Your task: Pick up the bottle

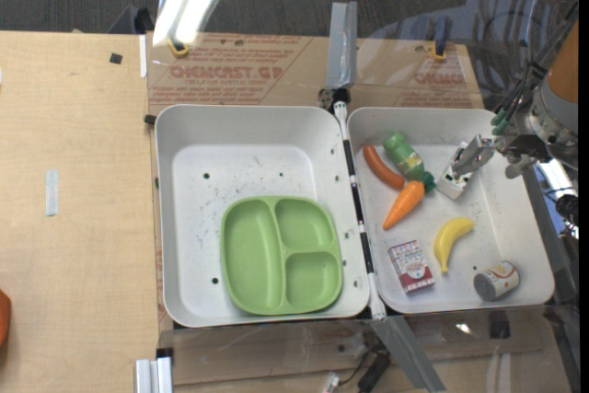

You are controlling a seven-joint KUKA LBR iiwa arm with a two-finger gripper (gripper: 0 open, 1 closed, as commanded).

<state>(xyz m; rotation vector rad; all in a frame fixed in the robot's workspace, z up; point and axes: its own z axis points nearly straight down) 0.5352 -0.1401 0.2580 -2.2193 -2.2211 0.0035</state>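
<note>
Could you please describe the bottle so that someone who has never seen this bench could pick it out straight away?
Look in the right bin of the two white bins. Near its upper left, the green bottle lies on its side, between the sausage and the gripper, just above the carrot. It is the one green item in that bin.

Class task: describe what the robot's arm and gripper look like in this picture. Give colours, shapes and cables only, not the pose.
The gripper is pale silver-grey metal with two slim fingers on a blocky base. Behind it, the wrist looks grey and dark, with thin dark cables and a small green fitting. The arm carries an orange band above.
</note>
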